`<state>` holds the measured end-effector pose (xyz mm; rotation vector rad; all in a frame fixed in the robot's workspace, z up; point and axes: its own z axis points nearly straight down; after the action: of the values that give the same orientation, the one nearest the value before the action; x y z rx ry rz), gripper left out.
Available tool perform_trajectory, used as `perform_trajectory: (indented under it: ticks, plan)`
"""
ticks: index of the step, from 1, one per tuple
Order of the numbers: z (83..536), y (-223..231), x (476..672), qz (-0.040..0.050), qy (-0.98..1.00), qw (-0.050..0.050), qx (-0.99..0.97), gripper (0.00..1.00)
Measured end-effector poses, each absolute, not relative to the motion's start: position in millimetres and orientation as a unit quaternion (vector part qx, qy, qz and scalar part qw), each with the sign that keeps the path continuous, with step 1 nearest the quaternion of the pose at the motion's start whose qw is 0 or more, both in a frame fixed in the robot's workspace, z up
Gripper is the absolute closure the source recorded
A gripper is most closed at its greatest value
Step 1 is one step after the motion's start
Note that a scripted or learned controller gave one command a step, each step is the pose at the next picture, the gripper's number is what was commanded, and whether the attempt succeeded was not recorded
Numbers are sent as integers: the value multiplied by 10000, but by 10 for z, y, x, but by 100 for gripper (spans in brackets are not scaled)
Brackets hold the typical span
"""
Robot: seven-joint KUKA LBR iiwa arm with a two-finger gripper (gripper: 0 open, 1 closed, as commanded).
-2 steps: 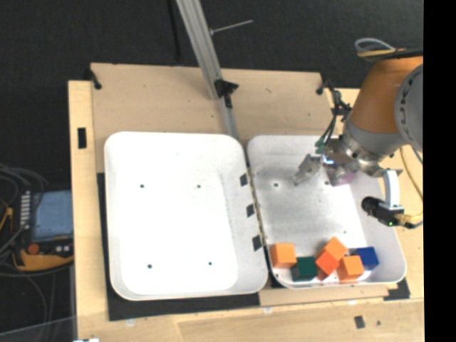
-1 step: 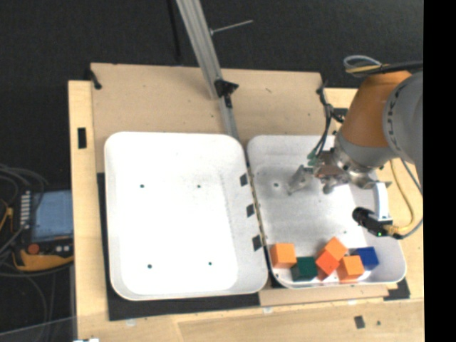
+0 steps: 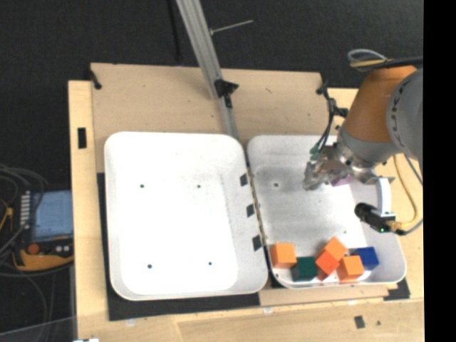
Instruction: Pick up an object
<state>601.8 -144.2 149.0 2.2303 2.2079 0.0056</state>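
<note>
Gripper is hanging over the upper middle of the right bin; jaws too blurred to tell if wide or narrow, nothing seen btwn them. Blocks are sitting well apart from it along the bin's near edge: orange block, green block, orange pair, blue block. Left bin is lying alongside. No readable writing.

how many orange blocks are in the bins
3, all along the right bin's near edge: one leftmost, one in the cluster's middle, one beside the blue block.
</note>
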Motion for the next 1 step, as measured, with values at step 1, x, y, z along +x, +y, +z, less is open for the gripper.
perform_trajectory:
  ticks: [1]
  plan:
    - [2110,-1397,6083,24,7083,31,7059,100]
